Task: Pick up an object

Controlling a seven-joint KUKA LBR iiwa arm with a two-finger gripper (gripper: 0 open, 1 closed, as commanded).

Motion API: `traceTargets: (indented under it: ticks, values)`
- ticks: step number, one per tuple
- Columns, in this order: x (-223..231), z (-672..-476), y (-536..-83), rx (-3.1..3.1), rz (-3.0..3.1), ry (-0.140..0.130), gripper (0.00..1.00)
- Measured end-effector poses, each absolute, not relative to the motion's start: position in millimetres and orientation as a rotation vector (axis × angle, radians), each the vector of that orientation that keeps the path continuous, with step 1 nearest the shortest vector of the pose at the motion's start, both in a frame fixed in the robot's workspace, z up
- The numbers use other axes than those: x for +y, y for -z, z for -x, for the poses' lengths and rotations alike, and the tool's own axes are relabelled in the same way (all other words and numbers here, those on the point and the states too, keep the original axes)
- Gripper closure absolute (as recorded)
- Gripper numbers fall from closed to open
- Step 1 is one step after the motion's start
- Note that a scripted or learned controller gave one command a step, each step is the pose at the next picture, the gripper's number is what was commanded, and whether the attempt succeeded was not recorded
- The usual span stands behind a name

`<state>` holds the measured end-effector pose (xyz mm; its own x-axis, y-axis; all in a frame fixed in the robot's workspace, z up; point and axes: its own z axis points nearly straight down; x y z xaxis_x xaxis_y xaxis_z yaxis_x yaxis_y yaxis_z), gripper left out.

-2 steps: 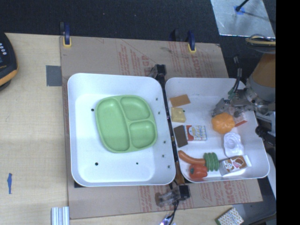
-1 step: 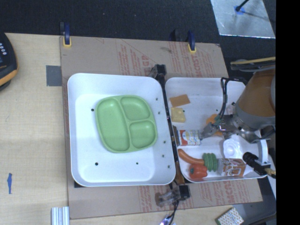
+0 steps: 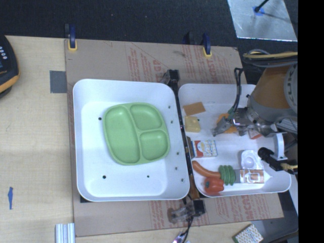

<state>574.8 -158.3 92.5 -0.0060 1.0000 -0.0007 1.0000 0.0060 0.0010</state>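
My gripper (image 3: 221, 127) hangs low in the upper middle of the right bin (image 3: 263, 190), reaching in from the right under the grey arm with its orange band (image 3: 273, 85). An orange item (image 3: 226, 119) lies right by the gripper's tip, partly hidden by it; whether they touch cannot be told. A yellow cheese-like piece (image 3: 192, 124) and a brown square (image 3: 194, 108) lie to its left. Below it sit a small carton (image 3: 206, 148), a red sausage (image 3: 204, 168), a green piece (image 3: 227, 174), a red pepper (image 3: 213, 186), a clear cup (image 3: 249, 159) and a small box (image 3: 251, 176).
The left bin (image 3: 91, 186) holds a green divided plate (image 3: 135, 133). A metal divider (image 3: 181, 135) runs between the two bins. Clamps (image 3: 72, 37) (image 3: 206, 43) hold the cardboard base at the far edge. A black cable (image 3: 237, 92) loops beside the arm.
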Motion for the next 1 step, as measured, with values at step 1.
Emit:
traceTargets:
  ticks: [1]
  values:
    - [-178.7,-646.0,-93.2,2.225,-2.210,-0.002,0.00]
